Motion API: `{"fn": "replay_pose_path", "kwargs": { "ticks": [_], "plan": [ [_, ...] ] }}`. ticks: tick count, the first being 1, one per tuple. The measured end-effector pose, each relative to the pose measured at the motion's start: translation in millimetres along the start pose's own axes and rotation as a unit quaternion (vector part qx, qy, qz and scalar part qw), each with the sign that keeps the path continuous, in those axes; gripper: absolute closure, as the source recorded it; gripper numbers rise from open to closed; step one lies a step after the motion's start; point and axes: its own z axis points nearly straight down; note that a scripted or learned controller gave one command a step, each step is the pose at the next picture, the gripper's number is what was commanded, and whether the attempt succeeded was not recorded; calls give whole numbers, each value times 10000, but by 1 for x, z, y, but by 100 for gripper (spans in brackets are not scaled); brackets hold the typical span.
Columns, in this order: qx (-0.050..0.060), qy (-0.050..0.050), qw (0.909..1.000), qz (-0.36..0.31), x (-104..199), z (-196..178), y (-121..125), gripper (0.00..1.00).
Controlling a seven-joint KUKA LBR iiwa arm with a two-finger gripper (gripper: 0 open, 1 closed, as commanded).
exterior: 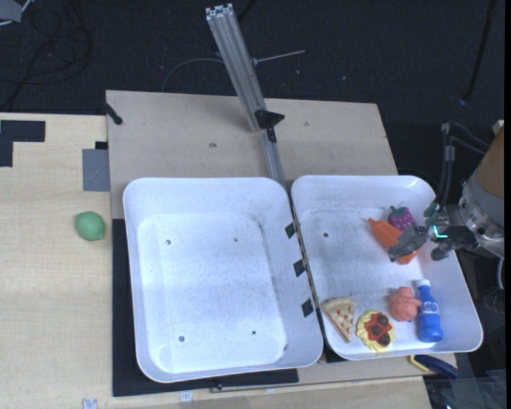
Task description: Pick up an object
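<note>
The right bin (349, 198) holds several toy foods. An orange carrot (381, 231) lies beside purple grapes (400, 218) at its right side. Near the front are a pink lump (401, 303), a blue bottle (427, 313), a pizza slice (341, 316) and a round yellow-and-red piece (375, 331). My gripper (419, 229) reaches in over the right rim, just right of the carrot and grapes. It is open, with one dark finger (406, 246) lying over the carrot's right end. Nothing sits between the fingers.
The left bin (204, 203) adjoins the right one, joined by black clips (299, 267). A green ball (90, 226) rests on the bench to the left. A slanted aluminium post (243, 66) stands behind the bins. A yellow-and-blue item (434, 365) lies outside the front right corner.
</note>
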Motion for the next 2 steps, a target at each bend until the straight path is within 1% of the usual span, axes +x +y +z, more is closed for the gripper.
{"fn": "replay_pose_path", "kwargs": {
  "ticks": [1, 2],
  "plan": [
    [0, 0, 10000, 0, 0, 0, 0, 0],
    [19, 3, 10000, -4, 3, 43, 2, 0]
  ]
}}
